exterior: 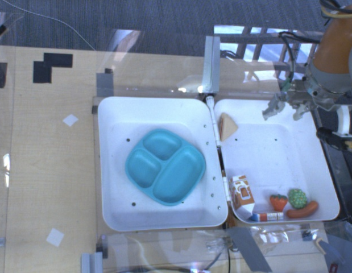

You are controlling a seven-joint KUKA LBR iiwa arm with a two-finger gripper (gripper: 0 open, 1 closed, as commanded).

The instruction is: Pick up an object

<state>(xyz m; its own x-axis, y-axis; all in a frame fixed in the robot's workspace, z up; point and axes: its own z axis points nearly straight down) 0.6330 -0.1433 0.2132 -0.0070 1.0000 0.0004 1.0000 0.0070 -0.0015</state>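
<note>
I see arm cut off at top-right edge, gripper [285,108] over far rim of right bin [312,152], jaws apart w/ nothing btwn, small items hard to ID in bin's near corner: carton [241,191], tomato-ish thing [278,202], sausage [301,210], wedge [226,126] at bin's left wall.

Bright even light, bluish glare

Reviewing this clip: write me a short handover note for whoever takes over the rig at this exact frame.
Gripper: open, holding nothing, above the far edge of the right bin.
Objects, all in the right bin: wedge-shaped piece against the left wall; small carton, tube, strawberry, green piece and sausage along the near edge.
Left bin: blue divided plate.
Done: nothing picked.
Left: descend on one object, grasp, lift.
</note>
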